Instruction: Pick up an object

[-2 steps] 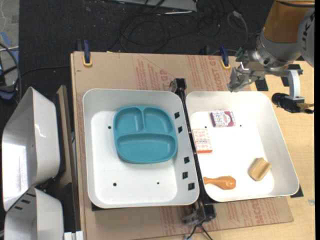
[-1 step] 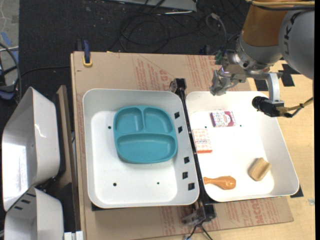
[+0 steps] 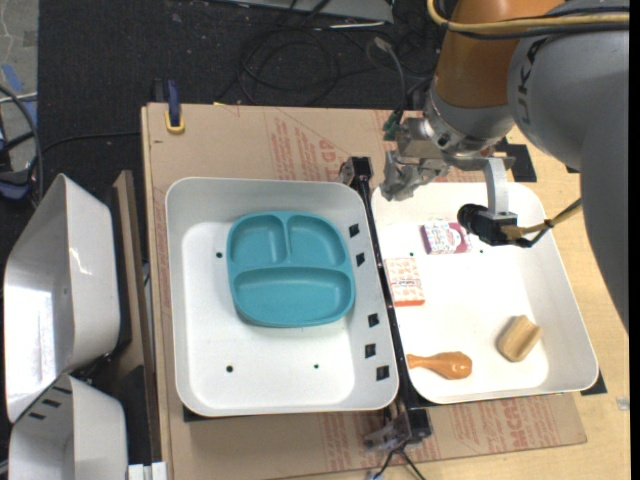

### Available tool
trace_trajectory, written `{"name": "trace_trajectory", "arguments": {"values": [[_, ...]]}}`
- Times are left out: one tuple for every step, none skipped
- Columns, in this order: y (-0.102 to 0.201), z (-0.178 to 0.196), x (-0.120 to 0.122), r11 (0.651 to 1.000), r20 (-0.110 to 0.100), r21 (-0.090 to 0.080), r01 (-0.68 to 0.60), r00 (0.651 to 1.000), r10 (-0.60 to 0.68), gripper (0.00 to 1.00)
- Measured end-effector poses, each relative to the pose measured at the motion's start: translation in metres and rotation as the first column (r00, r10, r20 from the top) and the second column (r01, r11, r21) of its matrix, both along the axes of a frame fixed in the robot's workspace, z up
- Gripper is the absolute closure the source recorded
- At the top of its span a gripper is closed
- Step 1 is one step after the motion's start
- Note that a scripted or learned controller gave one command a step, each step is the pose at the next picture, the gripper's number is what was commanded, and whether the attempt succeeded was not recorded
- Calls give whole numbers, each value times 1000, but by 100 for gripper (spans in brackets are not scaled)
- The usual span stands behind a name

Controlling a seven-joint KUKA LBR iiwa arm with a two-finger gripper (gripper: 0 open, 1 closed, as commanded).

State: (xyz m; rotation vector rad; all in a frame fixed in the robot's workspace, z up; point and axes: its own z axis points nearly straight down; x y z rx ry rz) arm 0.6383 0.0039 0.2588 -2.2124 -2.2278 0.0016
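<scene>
Purple-and-white, the small packet [image 3: 445, 238] lies in the upper part of the right bin [image 3: 490, 293] near your end effector [image 3: 403, 180], whose open-or-closed state cannot be told, so centre squarely over it before descending.

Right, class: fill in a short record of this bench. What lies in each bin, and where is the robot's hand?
left bin: teal divided plate, lying flat
right bin, far side: purple and white packet
right bin, by its left wall: red and white card
right bin, near side: orange spoon-shaped item; tan block
hand: over the right bin's far left corner
held: nothing visible in the hand
</scene>
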Motion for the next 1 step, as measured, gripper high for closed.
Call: {"name": "trace_trajectory", "arguments": {"values": [[50,-8,-12,1000,0,1,-1,1000,1,100]]}}
